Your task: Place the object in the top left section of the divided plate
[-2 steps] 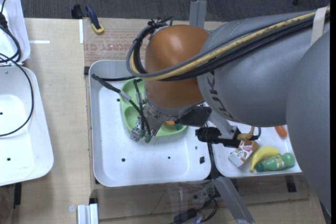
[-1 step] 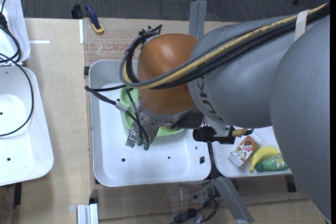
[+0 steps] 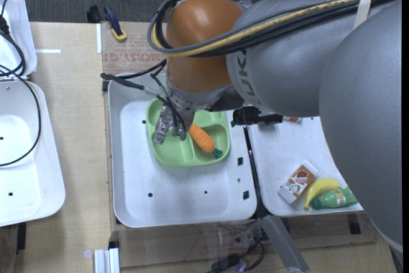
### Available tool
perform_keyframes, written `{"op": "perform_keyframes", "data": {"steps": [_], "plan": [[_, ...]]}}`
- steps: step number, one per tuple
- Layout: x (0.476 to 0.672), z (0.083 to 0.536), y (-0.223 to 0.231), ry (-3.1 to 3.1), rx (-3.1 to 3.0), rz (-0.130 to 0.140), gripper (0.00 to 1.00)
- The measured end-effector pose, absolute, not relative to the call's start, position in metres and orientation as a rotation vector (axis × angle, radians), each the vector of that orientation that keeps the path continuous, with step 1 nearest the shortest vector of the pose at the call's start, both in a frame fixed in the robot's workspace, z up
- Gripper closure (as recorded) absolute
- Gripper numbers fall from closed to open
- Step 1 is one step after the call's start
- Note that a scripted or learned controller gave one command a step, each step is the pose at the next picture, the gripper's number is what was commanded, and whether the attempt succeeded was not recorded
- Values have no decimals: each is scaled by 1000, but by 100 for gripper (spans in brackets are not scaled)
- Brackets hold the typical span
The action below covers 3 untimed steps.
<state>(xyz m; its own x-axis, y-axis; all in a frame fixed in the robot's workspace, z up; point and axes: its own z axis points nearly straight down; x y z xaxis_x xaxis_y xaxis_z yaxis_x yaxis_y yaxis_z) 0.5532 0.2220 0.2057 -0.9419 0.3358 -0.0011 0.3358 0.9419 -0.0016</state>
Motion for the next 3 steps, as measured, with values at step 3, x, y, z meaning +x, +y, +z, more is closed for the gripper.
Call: {"op": "perform_keyframes", "data": {"steps": [3], "plan": [[498, 157, 229, 2738, -1540, 3, 100]]}}
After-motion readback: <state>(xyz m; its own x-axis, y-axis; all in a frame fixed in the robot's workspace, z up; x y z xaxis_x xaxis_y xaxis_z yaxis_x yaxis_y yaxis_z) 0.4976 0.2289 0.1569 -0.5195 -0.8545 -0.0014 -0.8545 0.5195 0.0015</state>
